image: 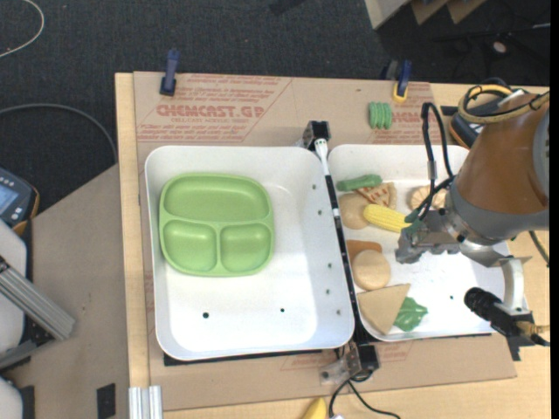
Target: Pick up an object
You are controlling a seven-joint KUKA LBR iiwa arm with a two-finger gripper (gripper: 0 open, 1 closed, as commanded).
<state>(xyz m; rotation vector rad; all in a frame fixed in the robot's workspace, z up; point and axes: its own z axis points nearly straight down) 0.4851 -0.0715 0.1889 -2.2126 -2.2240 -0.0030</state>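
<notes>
My gripper (pixel 412 241) hangs low over the middle of the right bin (pixel 454 157), at the end of the grey and orange arm coming in from the right. Just to its upper left lies a yellow corn cob (pixel 383 217), whose right end reaches the gripper; whether they touch I cannot tell. A tan bread roll (pixel 353 210) and a green pea pod (pixel 359 182) lie beyond the corn. Below left of the gripper sit a round beige-and-orange piece (pixel 370 269), a tan wedge (pixel 383 307) and a small green leaf piece (pixel 409 314).
The left bin (pixel 288 304) holds a light green divided plate (pixel 215 224). A black divider strip (pixel 332 208) runs between the bins. A pale pretzel-like piece (pixel 421 198) lies partly behind the arm. A green ridged item (pixel 380 115) rests on the cardboard behind the right bin.
</notes>
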